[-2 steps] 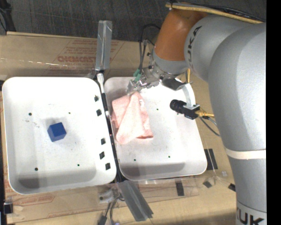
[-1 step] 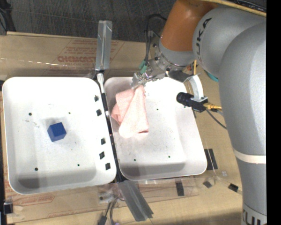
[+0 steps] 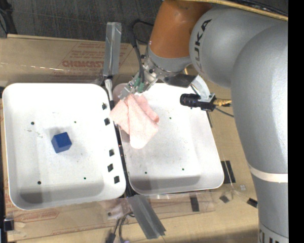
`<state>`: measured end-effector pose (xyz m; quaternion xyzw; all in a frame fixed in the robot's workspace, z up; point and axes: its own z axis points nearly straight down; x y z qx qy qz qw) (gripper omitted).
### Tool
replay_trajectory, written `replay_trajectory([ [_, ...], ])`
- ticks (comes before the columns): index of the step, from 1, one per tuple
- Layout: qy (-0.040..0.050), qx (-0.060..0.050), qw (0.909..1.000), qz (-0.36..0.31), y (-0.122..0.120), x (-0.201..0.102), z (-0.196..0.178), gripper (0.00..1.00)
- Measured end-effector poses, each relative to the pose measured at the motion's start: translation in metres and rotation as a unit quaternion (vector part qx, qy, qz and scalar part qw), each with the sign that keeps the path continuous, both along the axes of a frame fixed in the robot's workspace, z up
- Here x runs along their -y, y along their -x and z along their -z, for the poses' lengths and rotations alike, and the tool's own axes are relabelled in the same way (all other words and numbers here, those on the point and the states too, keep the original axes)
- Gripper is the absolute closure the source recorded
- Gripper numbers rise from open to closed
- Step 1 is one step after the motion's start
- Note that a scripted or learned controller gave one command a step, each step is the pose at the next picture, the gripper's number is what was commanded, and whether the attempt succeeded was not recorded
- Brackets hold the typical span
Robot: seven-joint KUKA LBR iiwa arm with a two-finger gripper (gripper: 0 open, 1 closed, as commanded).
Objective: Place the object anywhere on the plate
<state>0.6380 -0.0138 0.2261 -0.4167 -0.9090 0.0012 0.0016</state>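
Observation:
A pink, soft-looking cloth-like object (image 3: 137, 118) hangs over the left part of the right bin (image 3: 192, 156), its left corner reaching over the divider between the bins. Its top end is pinched at the tips of my gripper (image 3: 136, 89), which is shut on it just below the orange wrist band. The object's lower end, pale and whitish, sits close to the bin floor; I cannot tell if it touches. A small blue cube (image 3: 62, 142) lies on the floor of the left bin (image 3: 20, 186). I cannot make out a plate.
The large grey arm (image 3: 243, 59) covers the upper right and the right bin's far corner. A black cylindrical fitting with a cable (image 3: 197, 101) juts out over the right bin's far edge. A grey post (image 3: 111, 49) stands behind the divider.

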Motion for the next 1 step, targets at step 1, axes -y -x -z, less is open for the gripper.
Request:
replay_trajectory([
  [1,-0.0001,0.002,0.9795,-0.201,-0.007,-0.0462,-0.0047,1.0],
])
